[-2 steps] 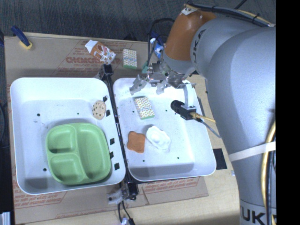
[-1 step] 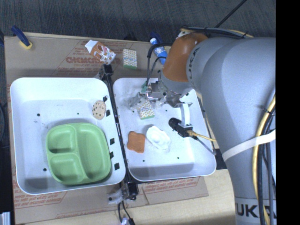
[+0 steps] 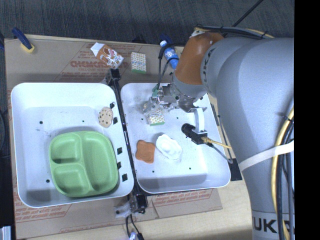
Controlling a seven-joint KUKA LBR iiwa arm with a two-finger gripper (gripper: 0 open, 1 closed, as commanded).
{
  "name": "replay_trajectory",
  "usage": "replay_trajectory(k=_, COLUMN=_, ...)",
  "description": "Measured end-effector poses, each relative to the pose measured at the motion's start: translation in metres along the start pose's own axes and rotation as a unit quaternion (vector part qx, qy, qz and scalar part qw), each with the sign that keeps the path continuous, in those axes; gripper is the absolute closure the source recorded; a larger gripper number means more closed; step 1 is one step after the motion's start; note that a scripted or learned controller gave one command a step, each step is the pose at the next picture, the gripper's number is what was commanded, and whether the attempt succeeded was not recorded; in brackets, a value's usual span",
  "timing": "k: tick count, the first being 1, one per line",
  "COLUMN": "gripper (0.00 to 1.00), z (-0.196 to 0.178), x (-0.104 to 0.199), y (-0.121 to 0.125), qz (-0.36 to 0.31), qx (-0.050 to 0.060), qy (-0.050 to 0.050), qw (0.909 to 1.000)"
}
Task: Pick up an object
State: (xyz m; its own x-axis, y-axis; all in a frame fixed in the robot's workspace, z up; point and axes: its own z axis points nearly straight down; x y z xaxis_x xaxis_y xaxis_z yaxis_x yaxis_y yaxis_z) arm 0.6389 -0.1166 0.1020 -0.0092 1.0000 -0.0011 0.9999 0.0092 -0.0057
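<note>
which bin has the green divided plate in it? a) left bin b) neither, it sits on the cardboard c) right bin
a: the green divided plate lies inside the left bin, below the speckled cookie; the right bin holds the orange piece and white piece.

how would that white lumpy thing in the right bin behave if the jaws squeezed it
The white lump looks soft and irregular, so it would probably deform rather than hold a firm shape. It seems light and may slide when nudged. It lies close beside the orange piece, so a push might shift both.
</note>
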Motion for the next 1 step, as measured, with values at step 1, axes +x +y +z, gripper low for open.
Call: replay_trajectory(k=1, gripper=1.00, z=-0.0903, x=0.0411, y=-0.0556, qz=0.000, qx=-0.001, qy=0.000, qw=1.0000)
